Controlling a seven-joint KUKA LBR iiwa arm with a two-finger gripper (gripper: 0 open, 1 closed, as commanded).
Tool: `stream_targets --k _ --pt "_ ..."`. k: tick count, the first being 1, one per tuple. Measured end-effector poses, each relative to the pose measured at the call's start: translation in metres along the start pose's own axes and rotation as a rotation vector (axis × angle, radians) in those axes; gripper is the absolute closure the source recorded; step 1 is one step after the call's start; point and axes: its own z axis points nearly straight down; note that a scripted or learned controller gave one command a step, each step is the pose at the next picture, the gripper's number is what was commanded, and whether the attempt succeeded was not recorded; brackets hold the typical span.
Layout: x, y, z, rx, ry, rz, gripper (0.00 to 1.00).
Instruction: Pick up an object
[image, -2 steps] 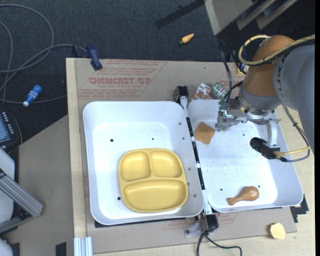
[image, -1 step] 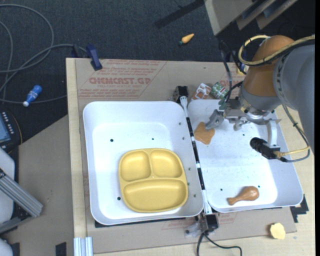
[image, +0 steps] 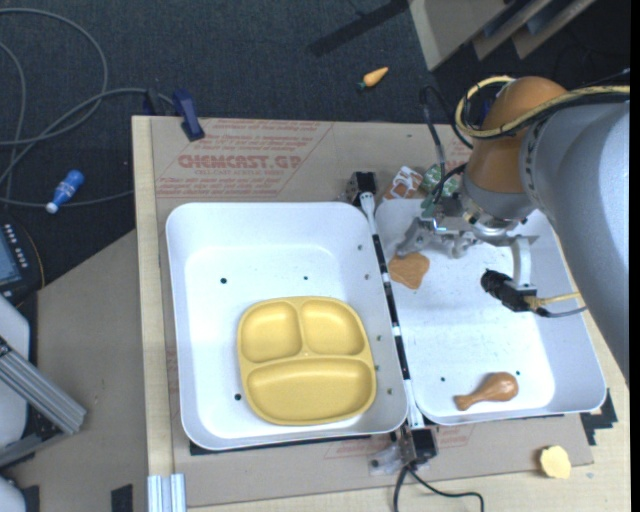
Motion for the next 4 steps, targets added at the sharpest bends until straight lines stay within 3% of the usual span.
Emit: stream_targets --k 1,2,3,4 --pt "0.0 -0.022 -0.003 0.004 0.001 0.002 0.0" --pt "0.0 -0.02 -0.013 0.0 0.001 0.0 1.0" --pt "-0.023 -0.112 -0.055 0.007 0.002 0.007 1.0" --pt "-0.021 -0.109 -0.052 0.003 0.002 0.002 0.0"
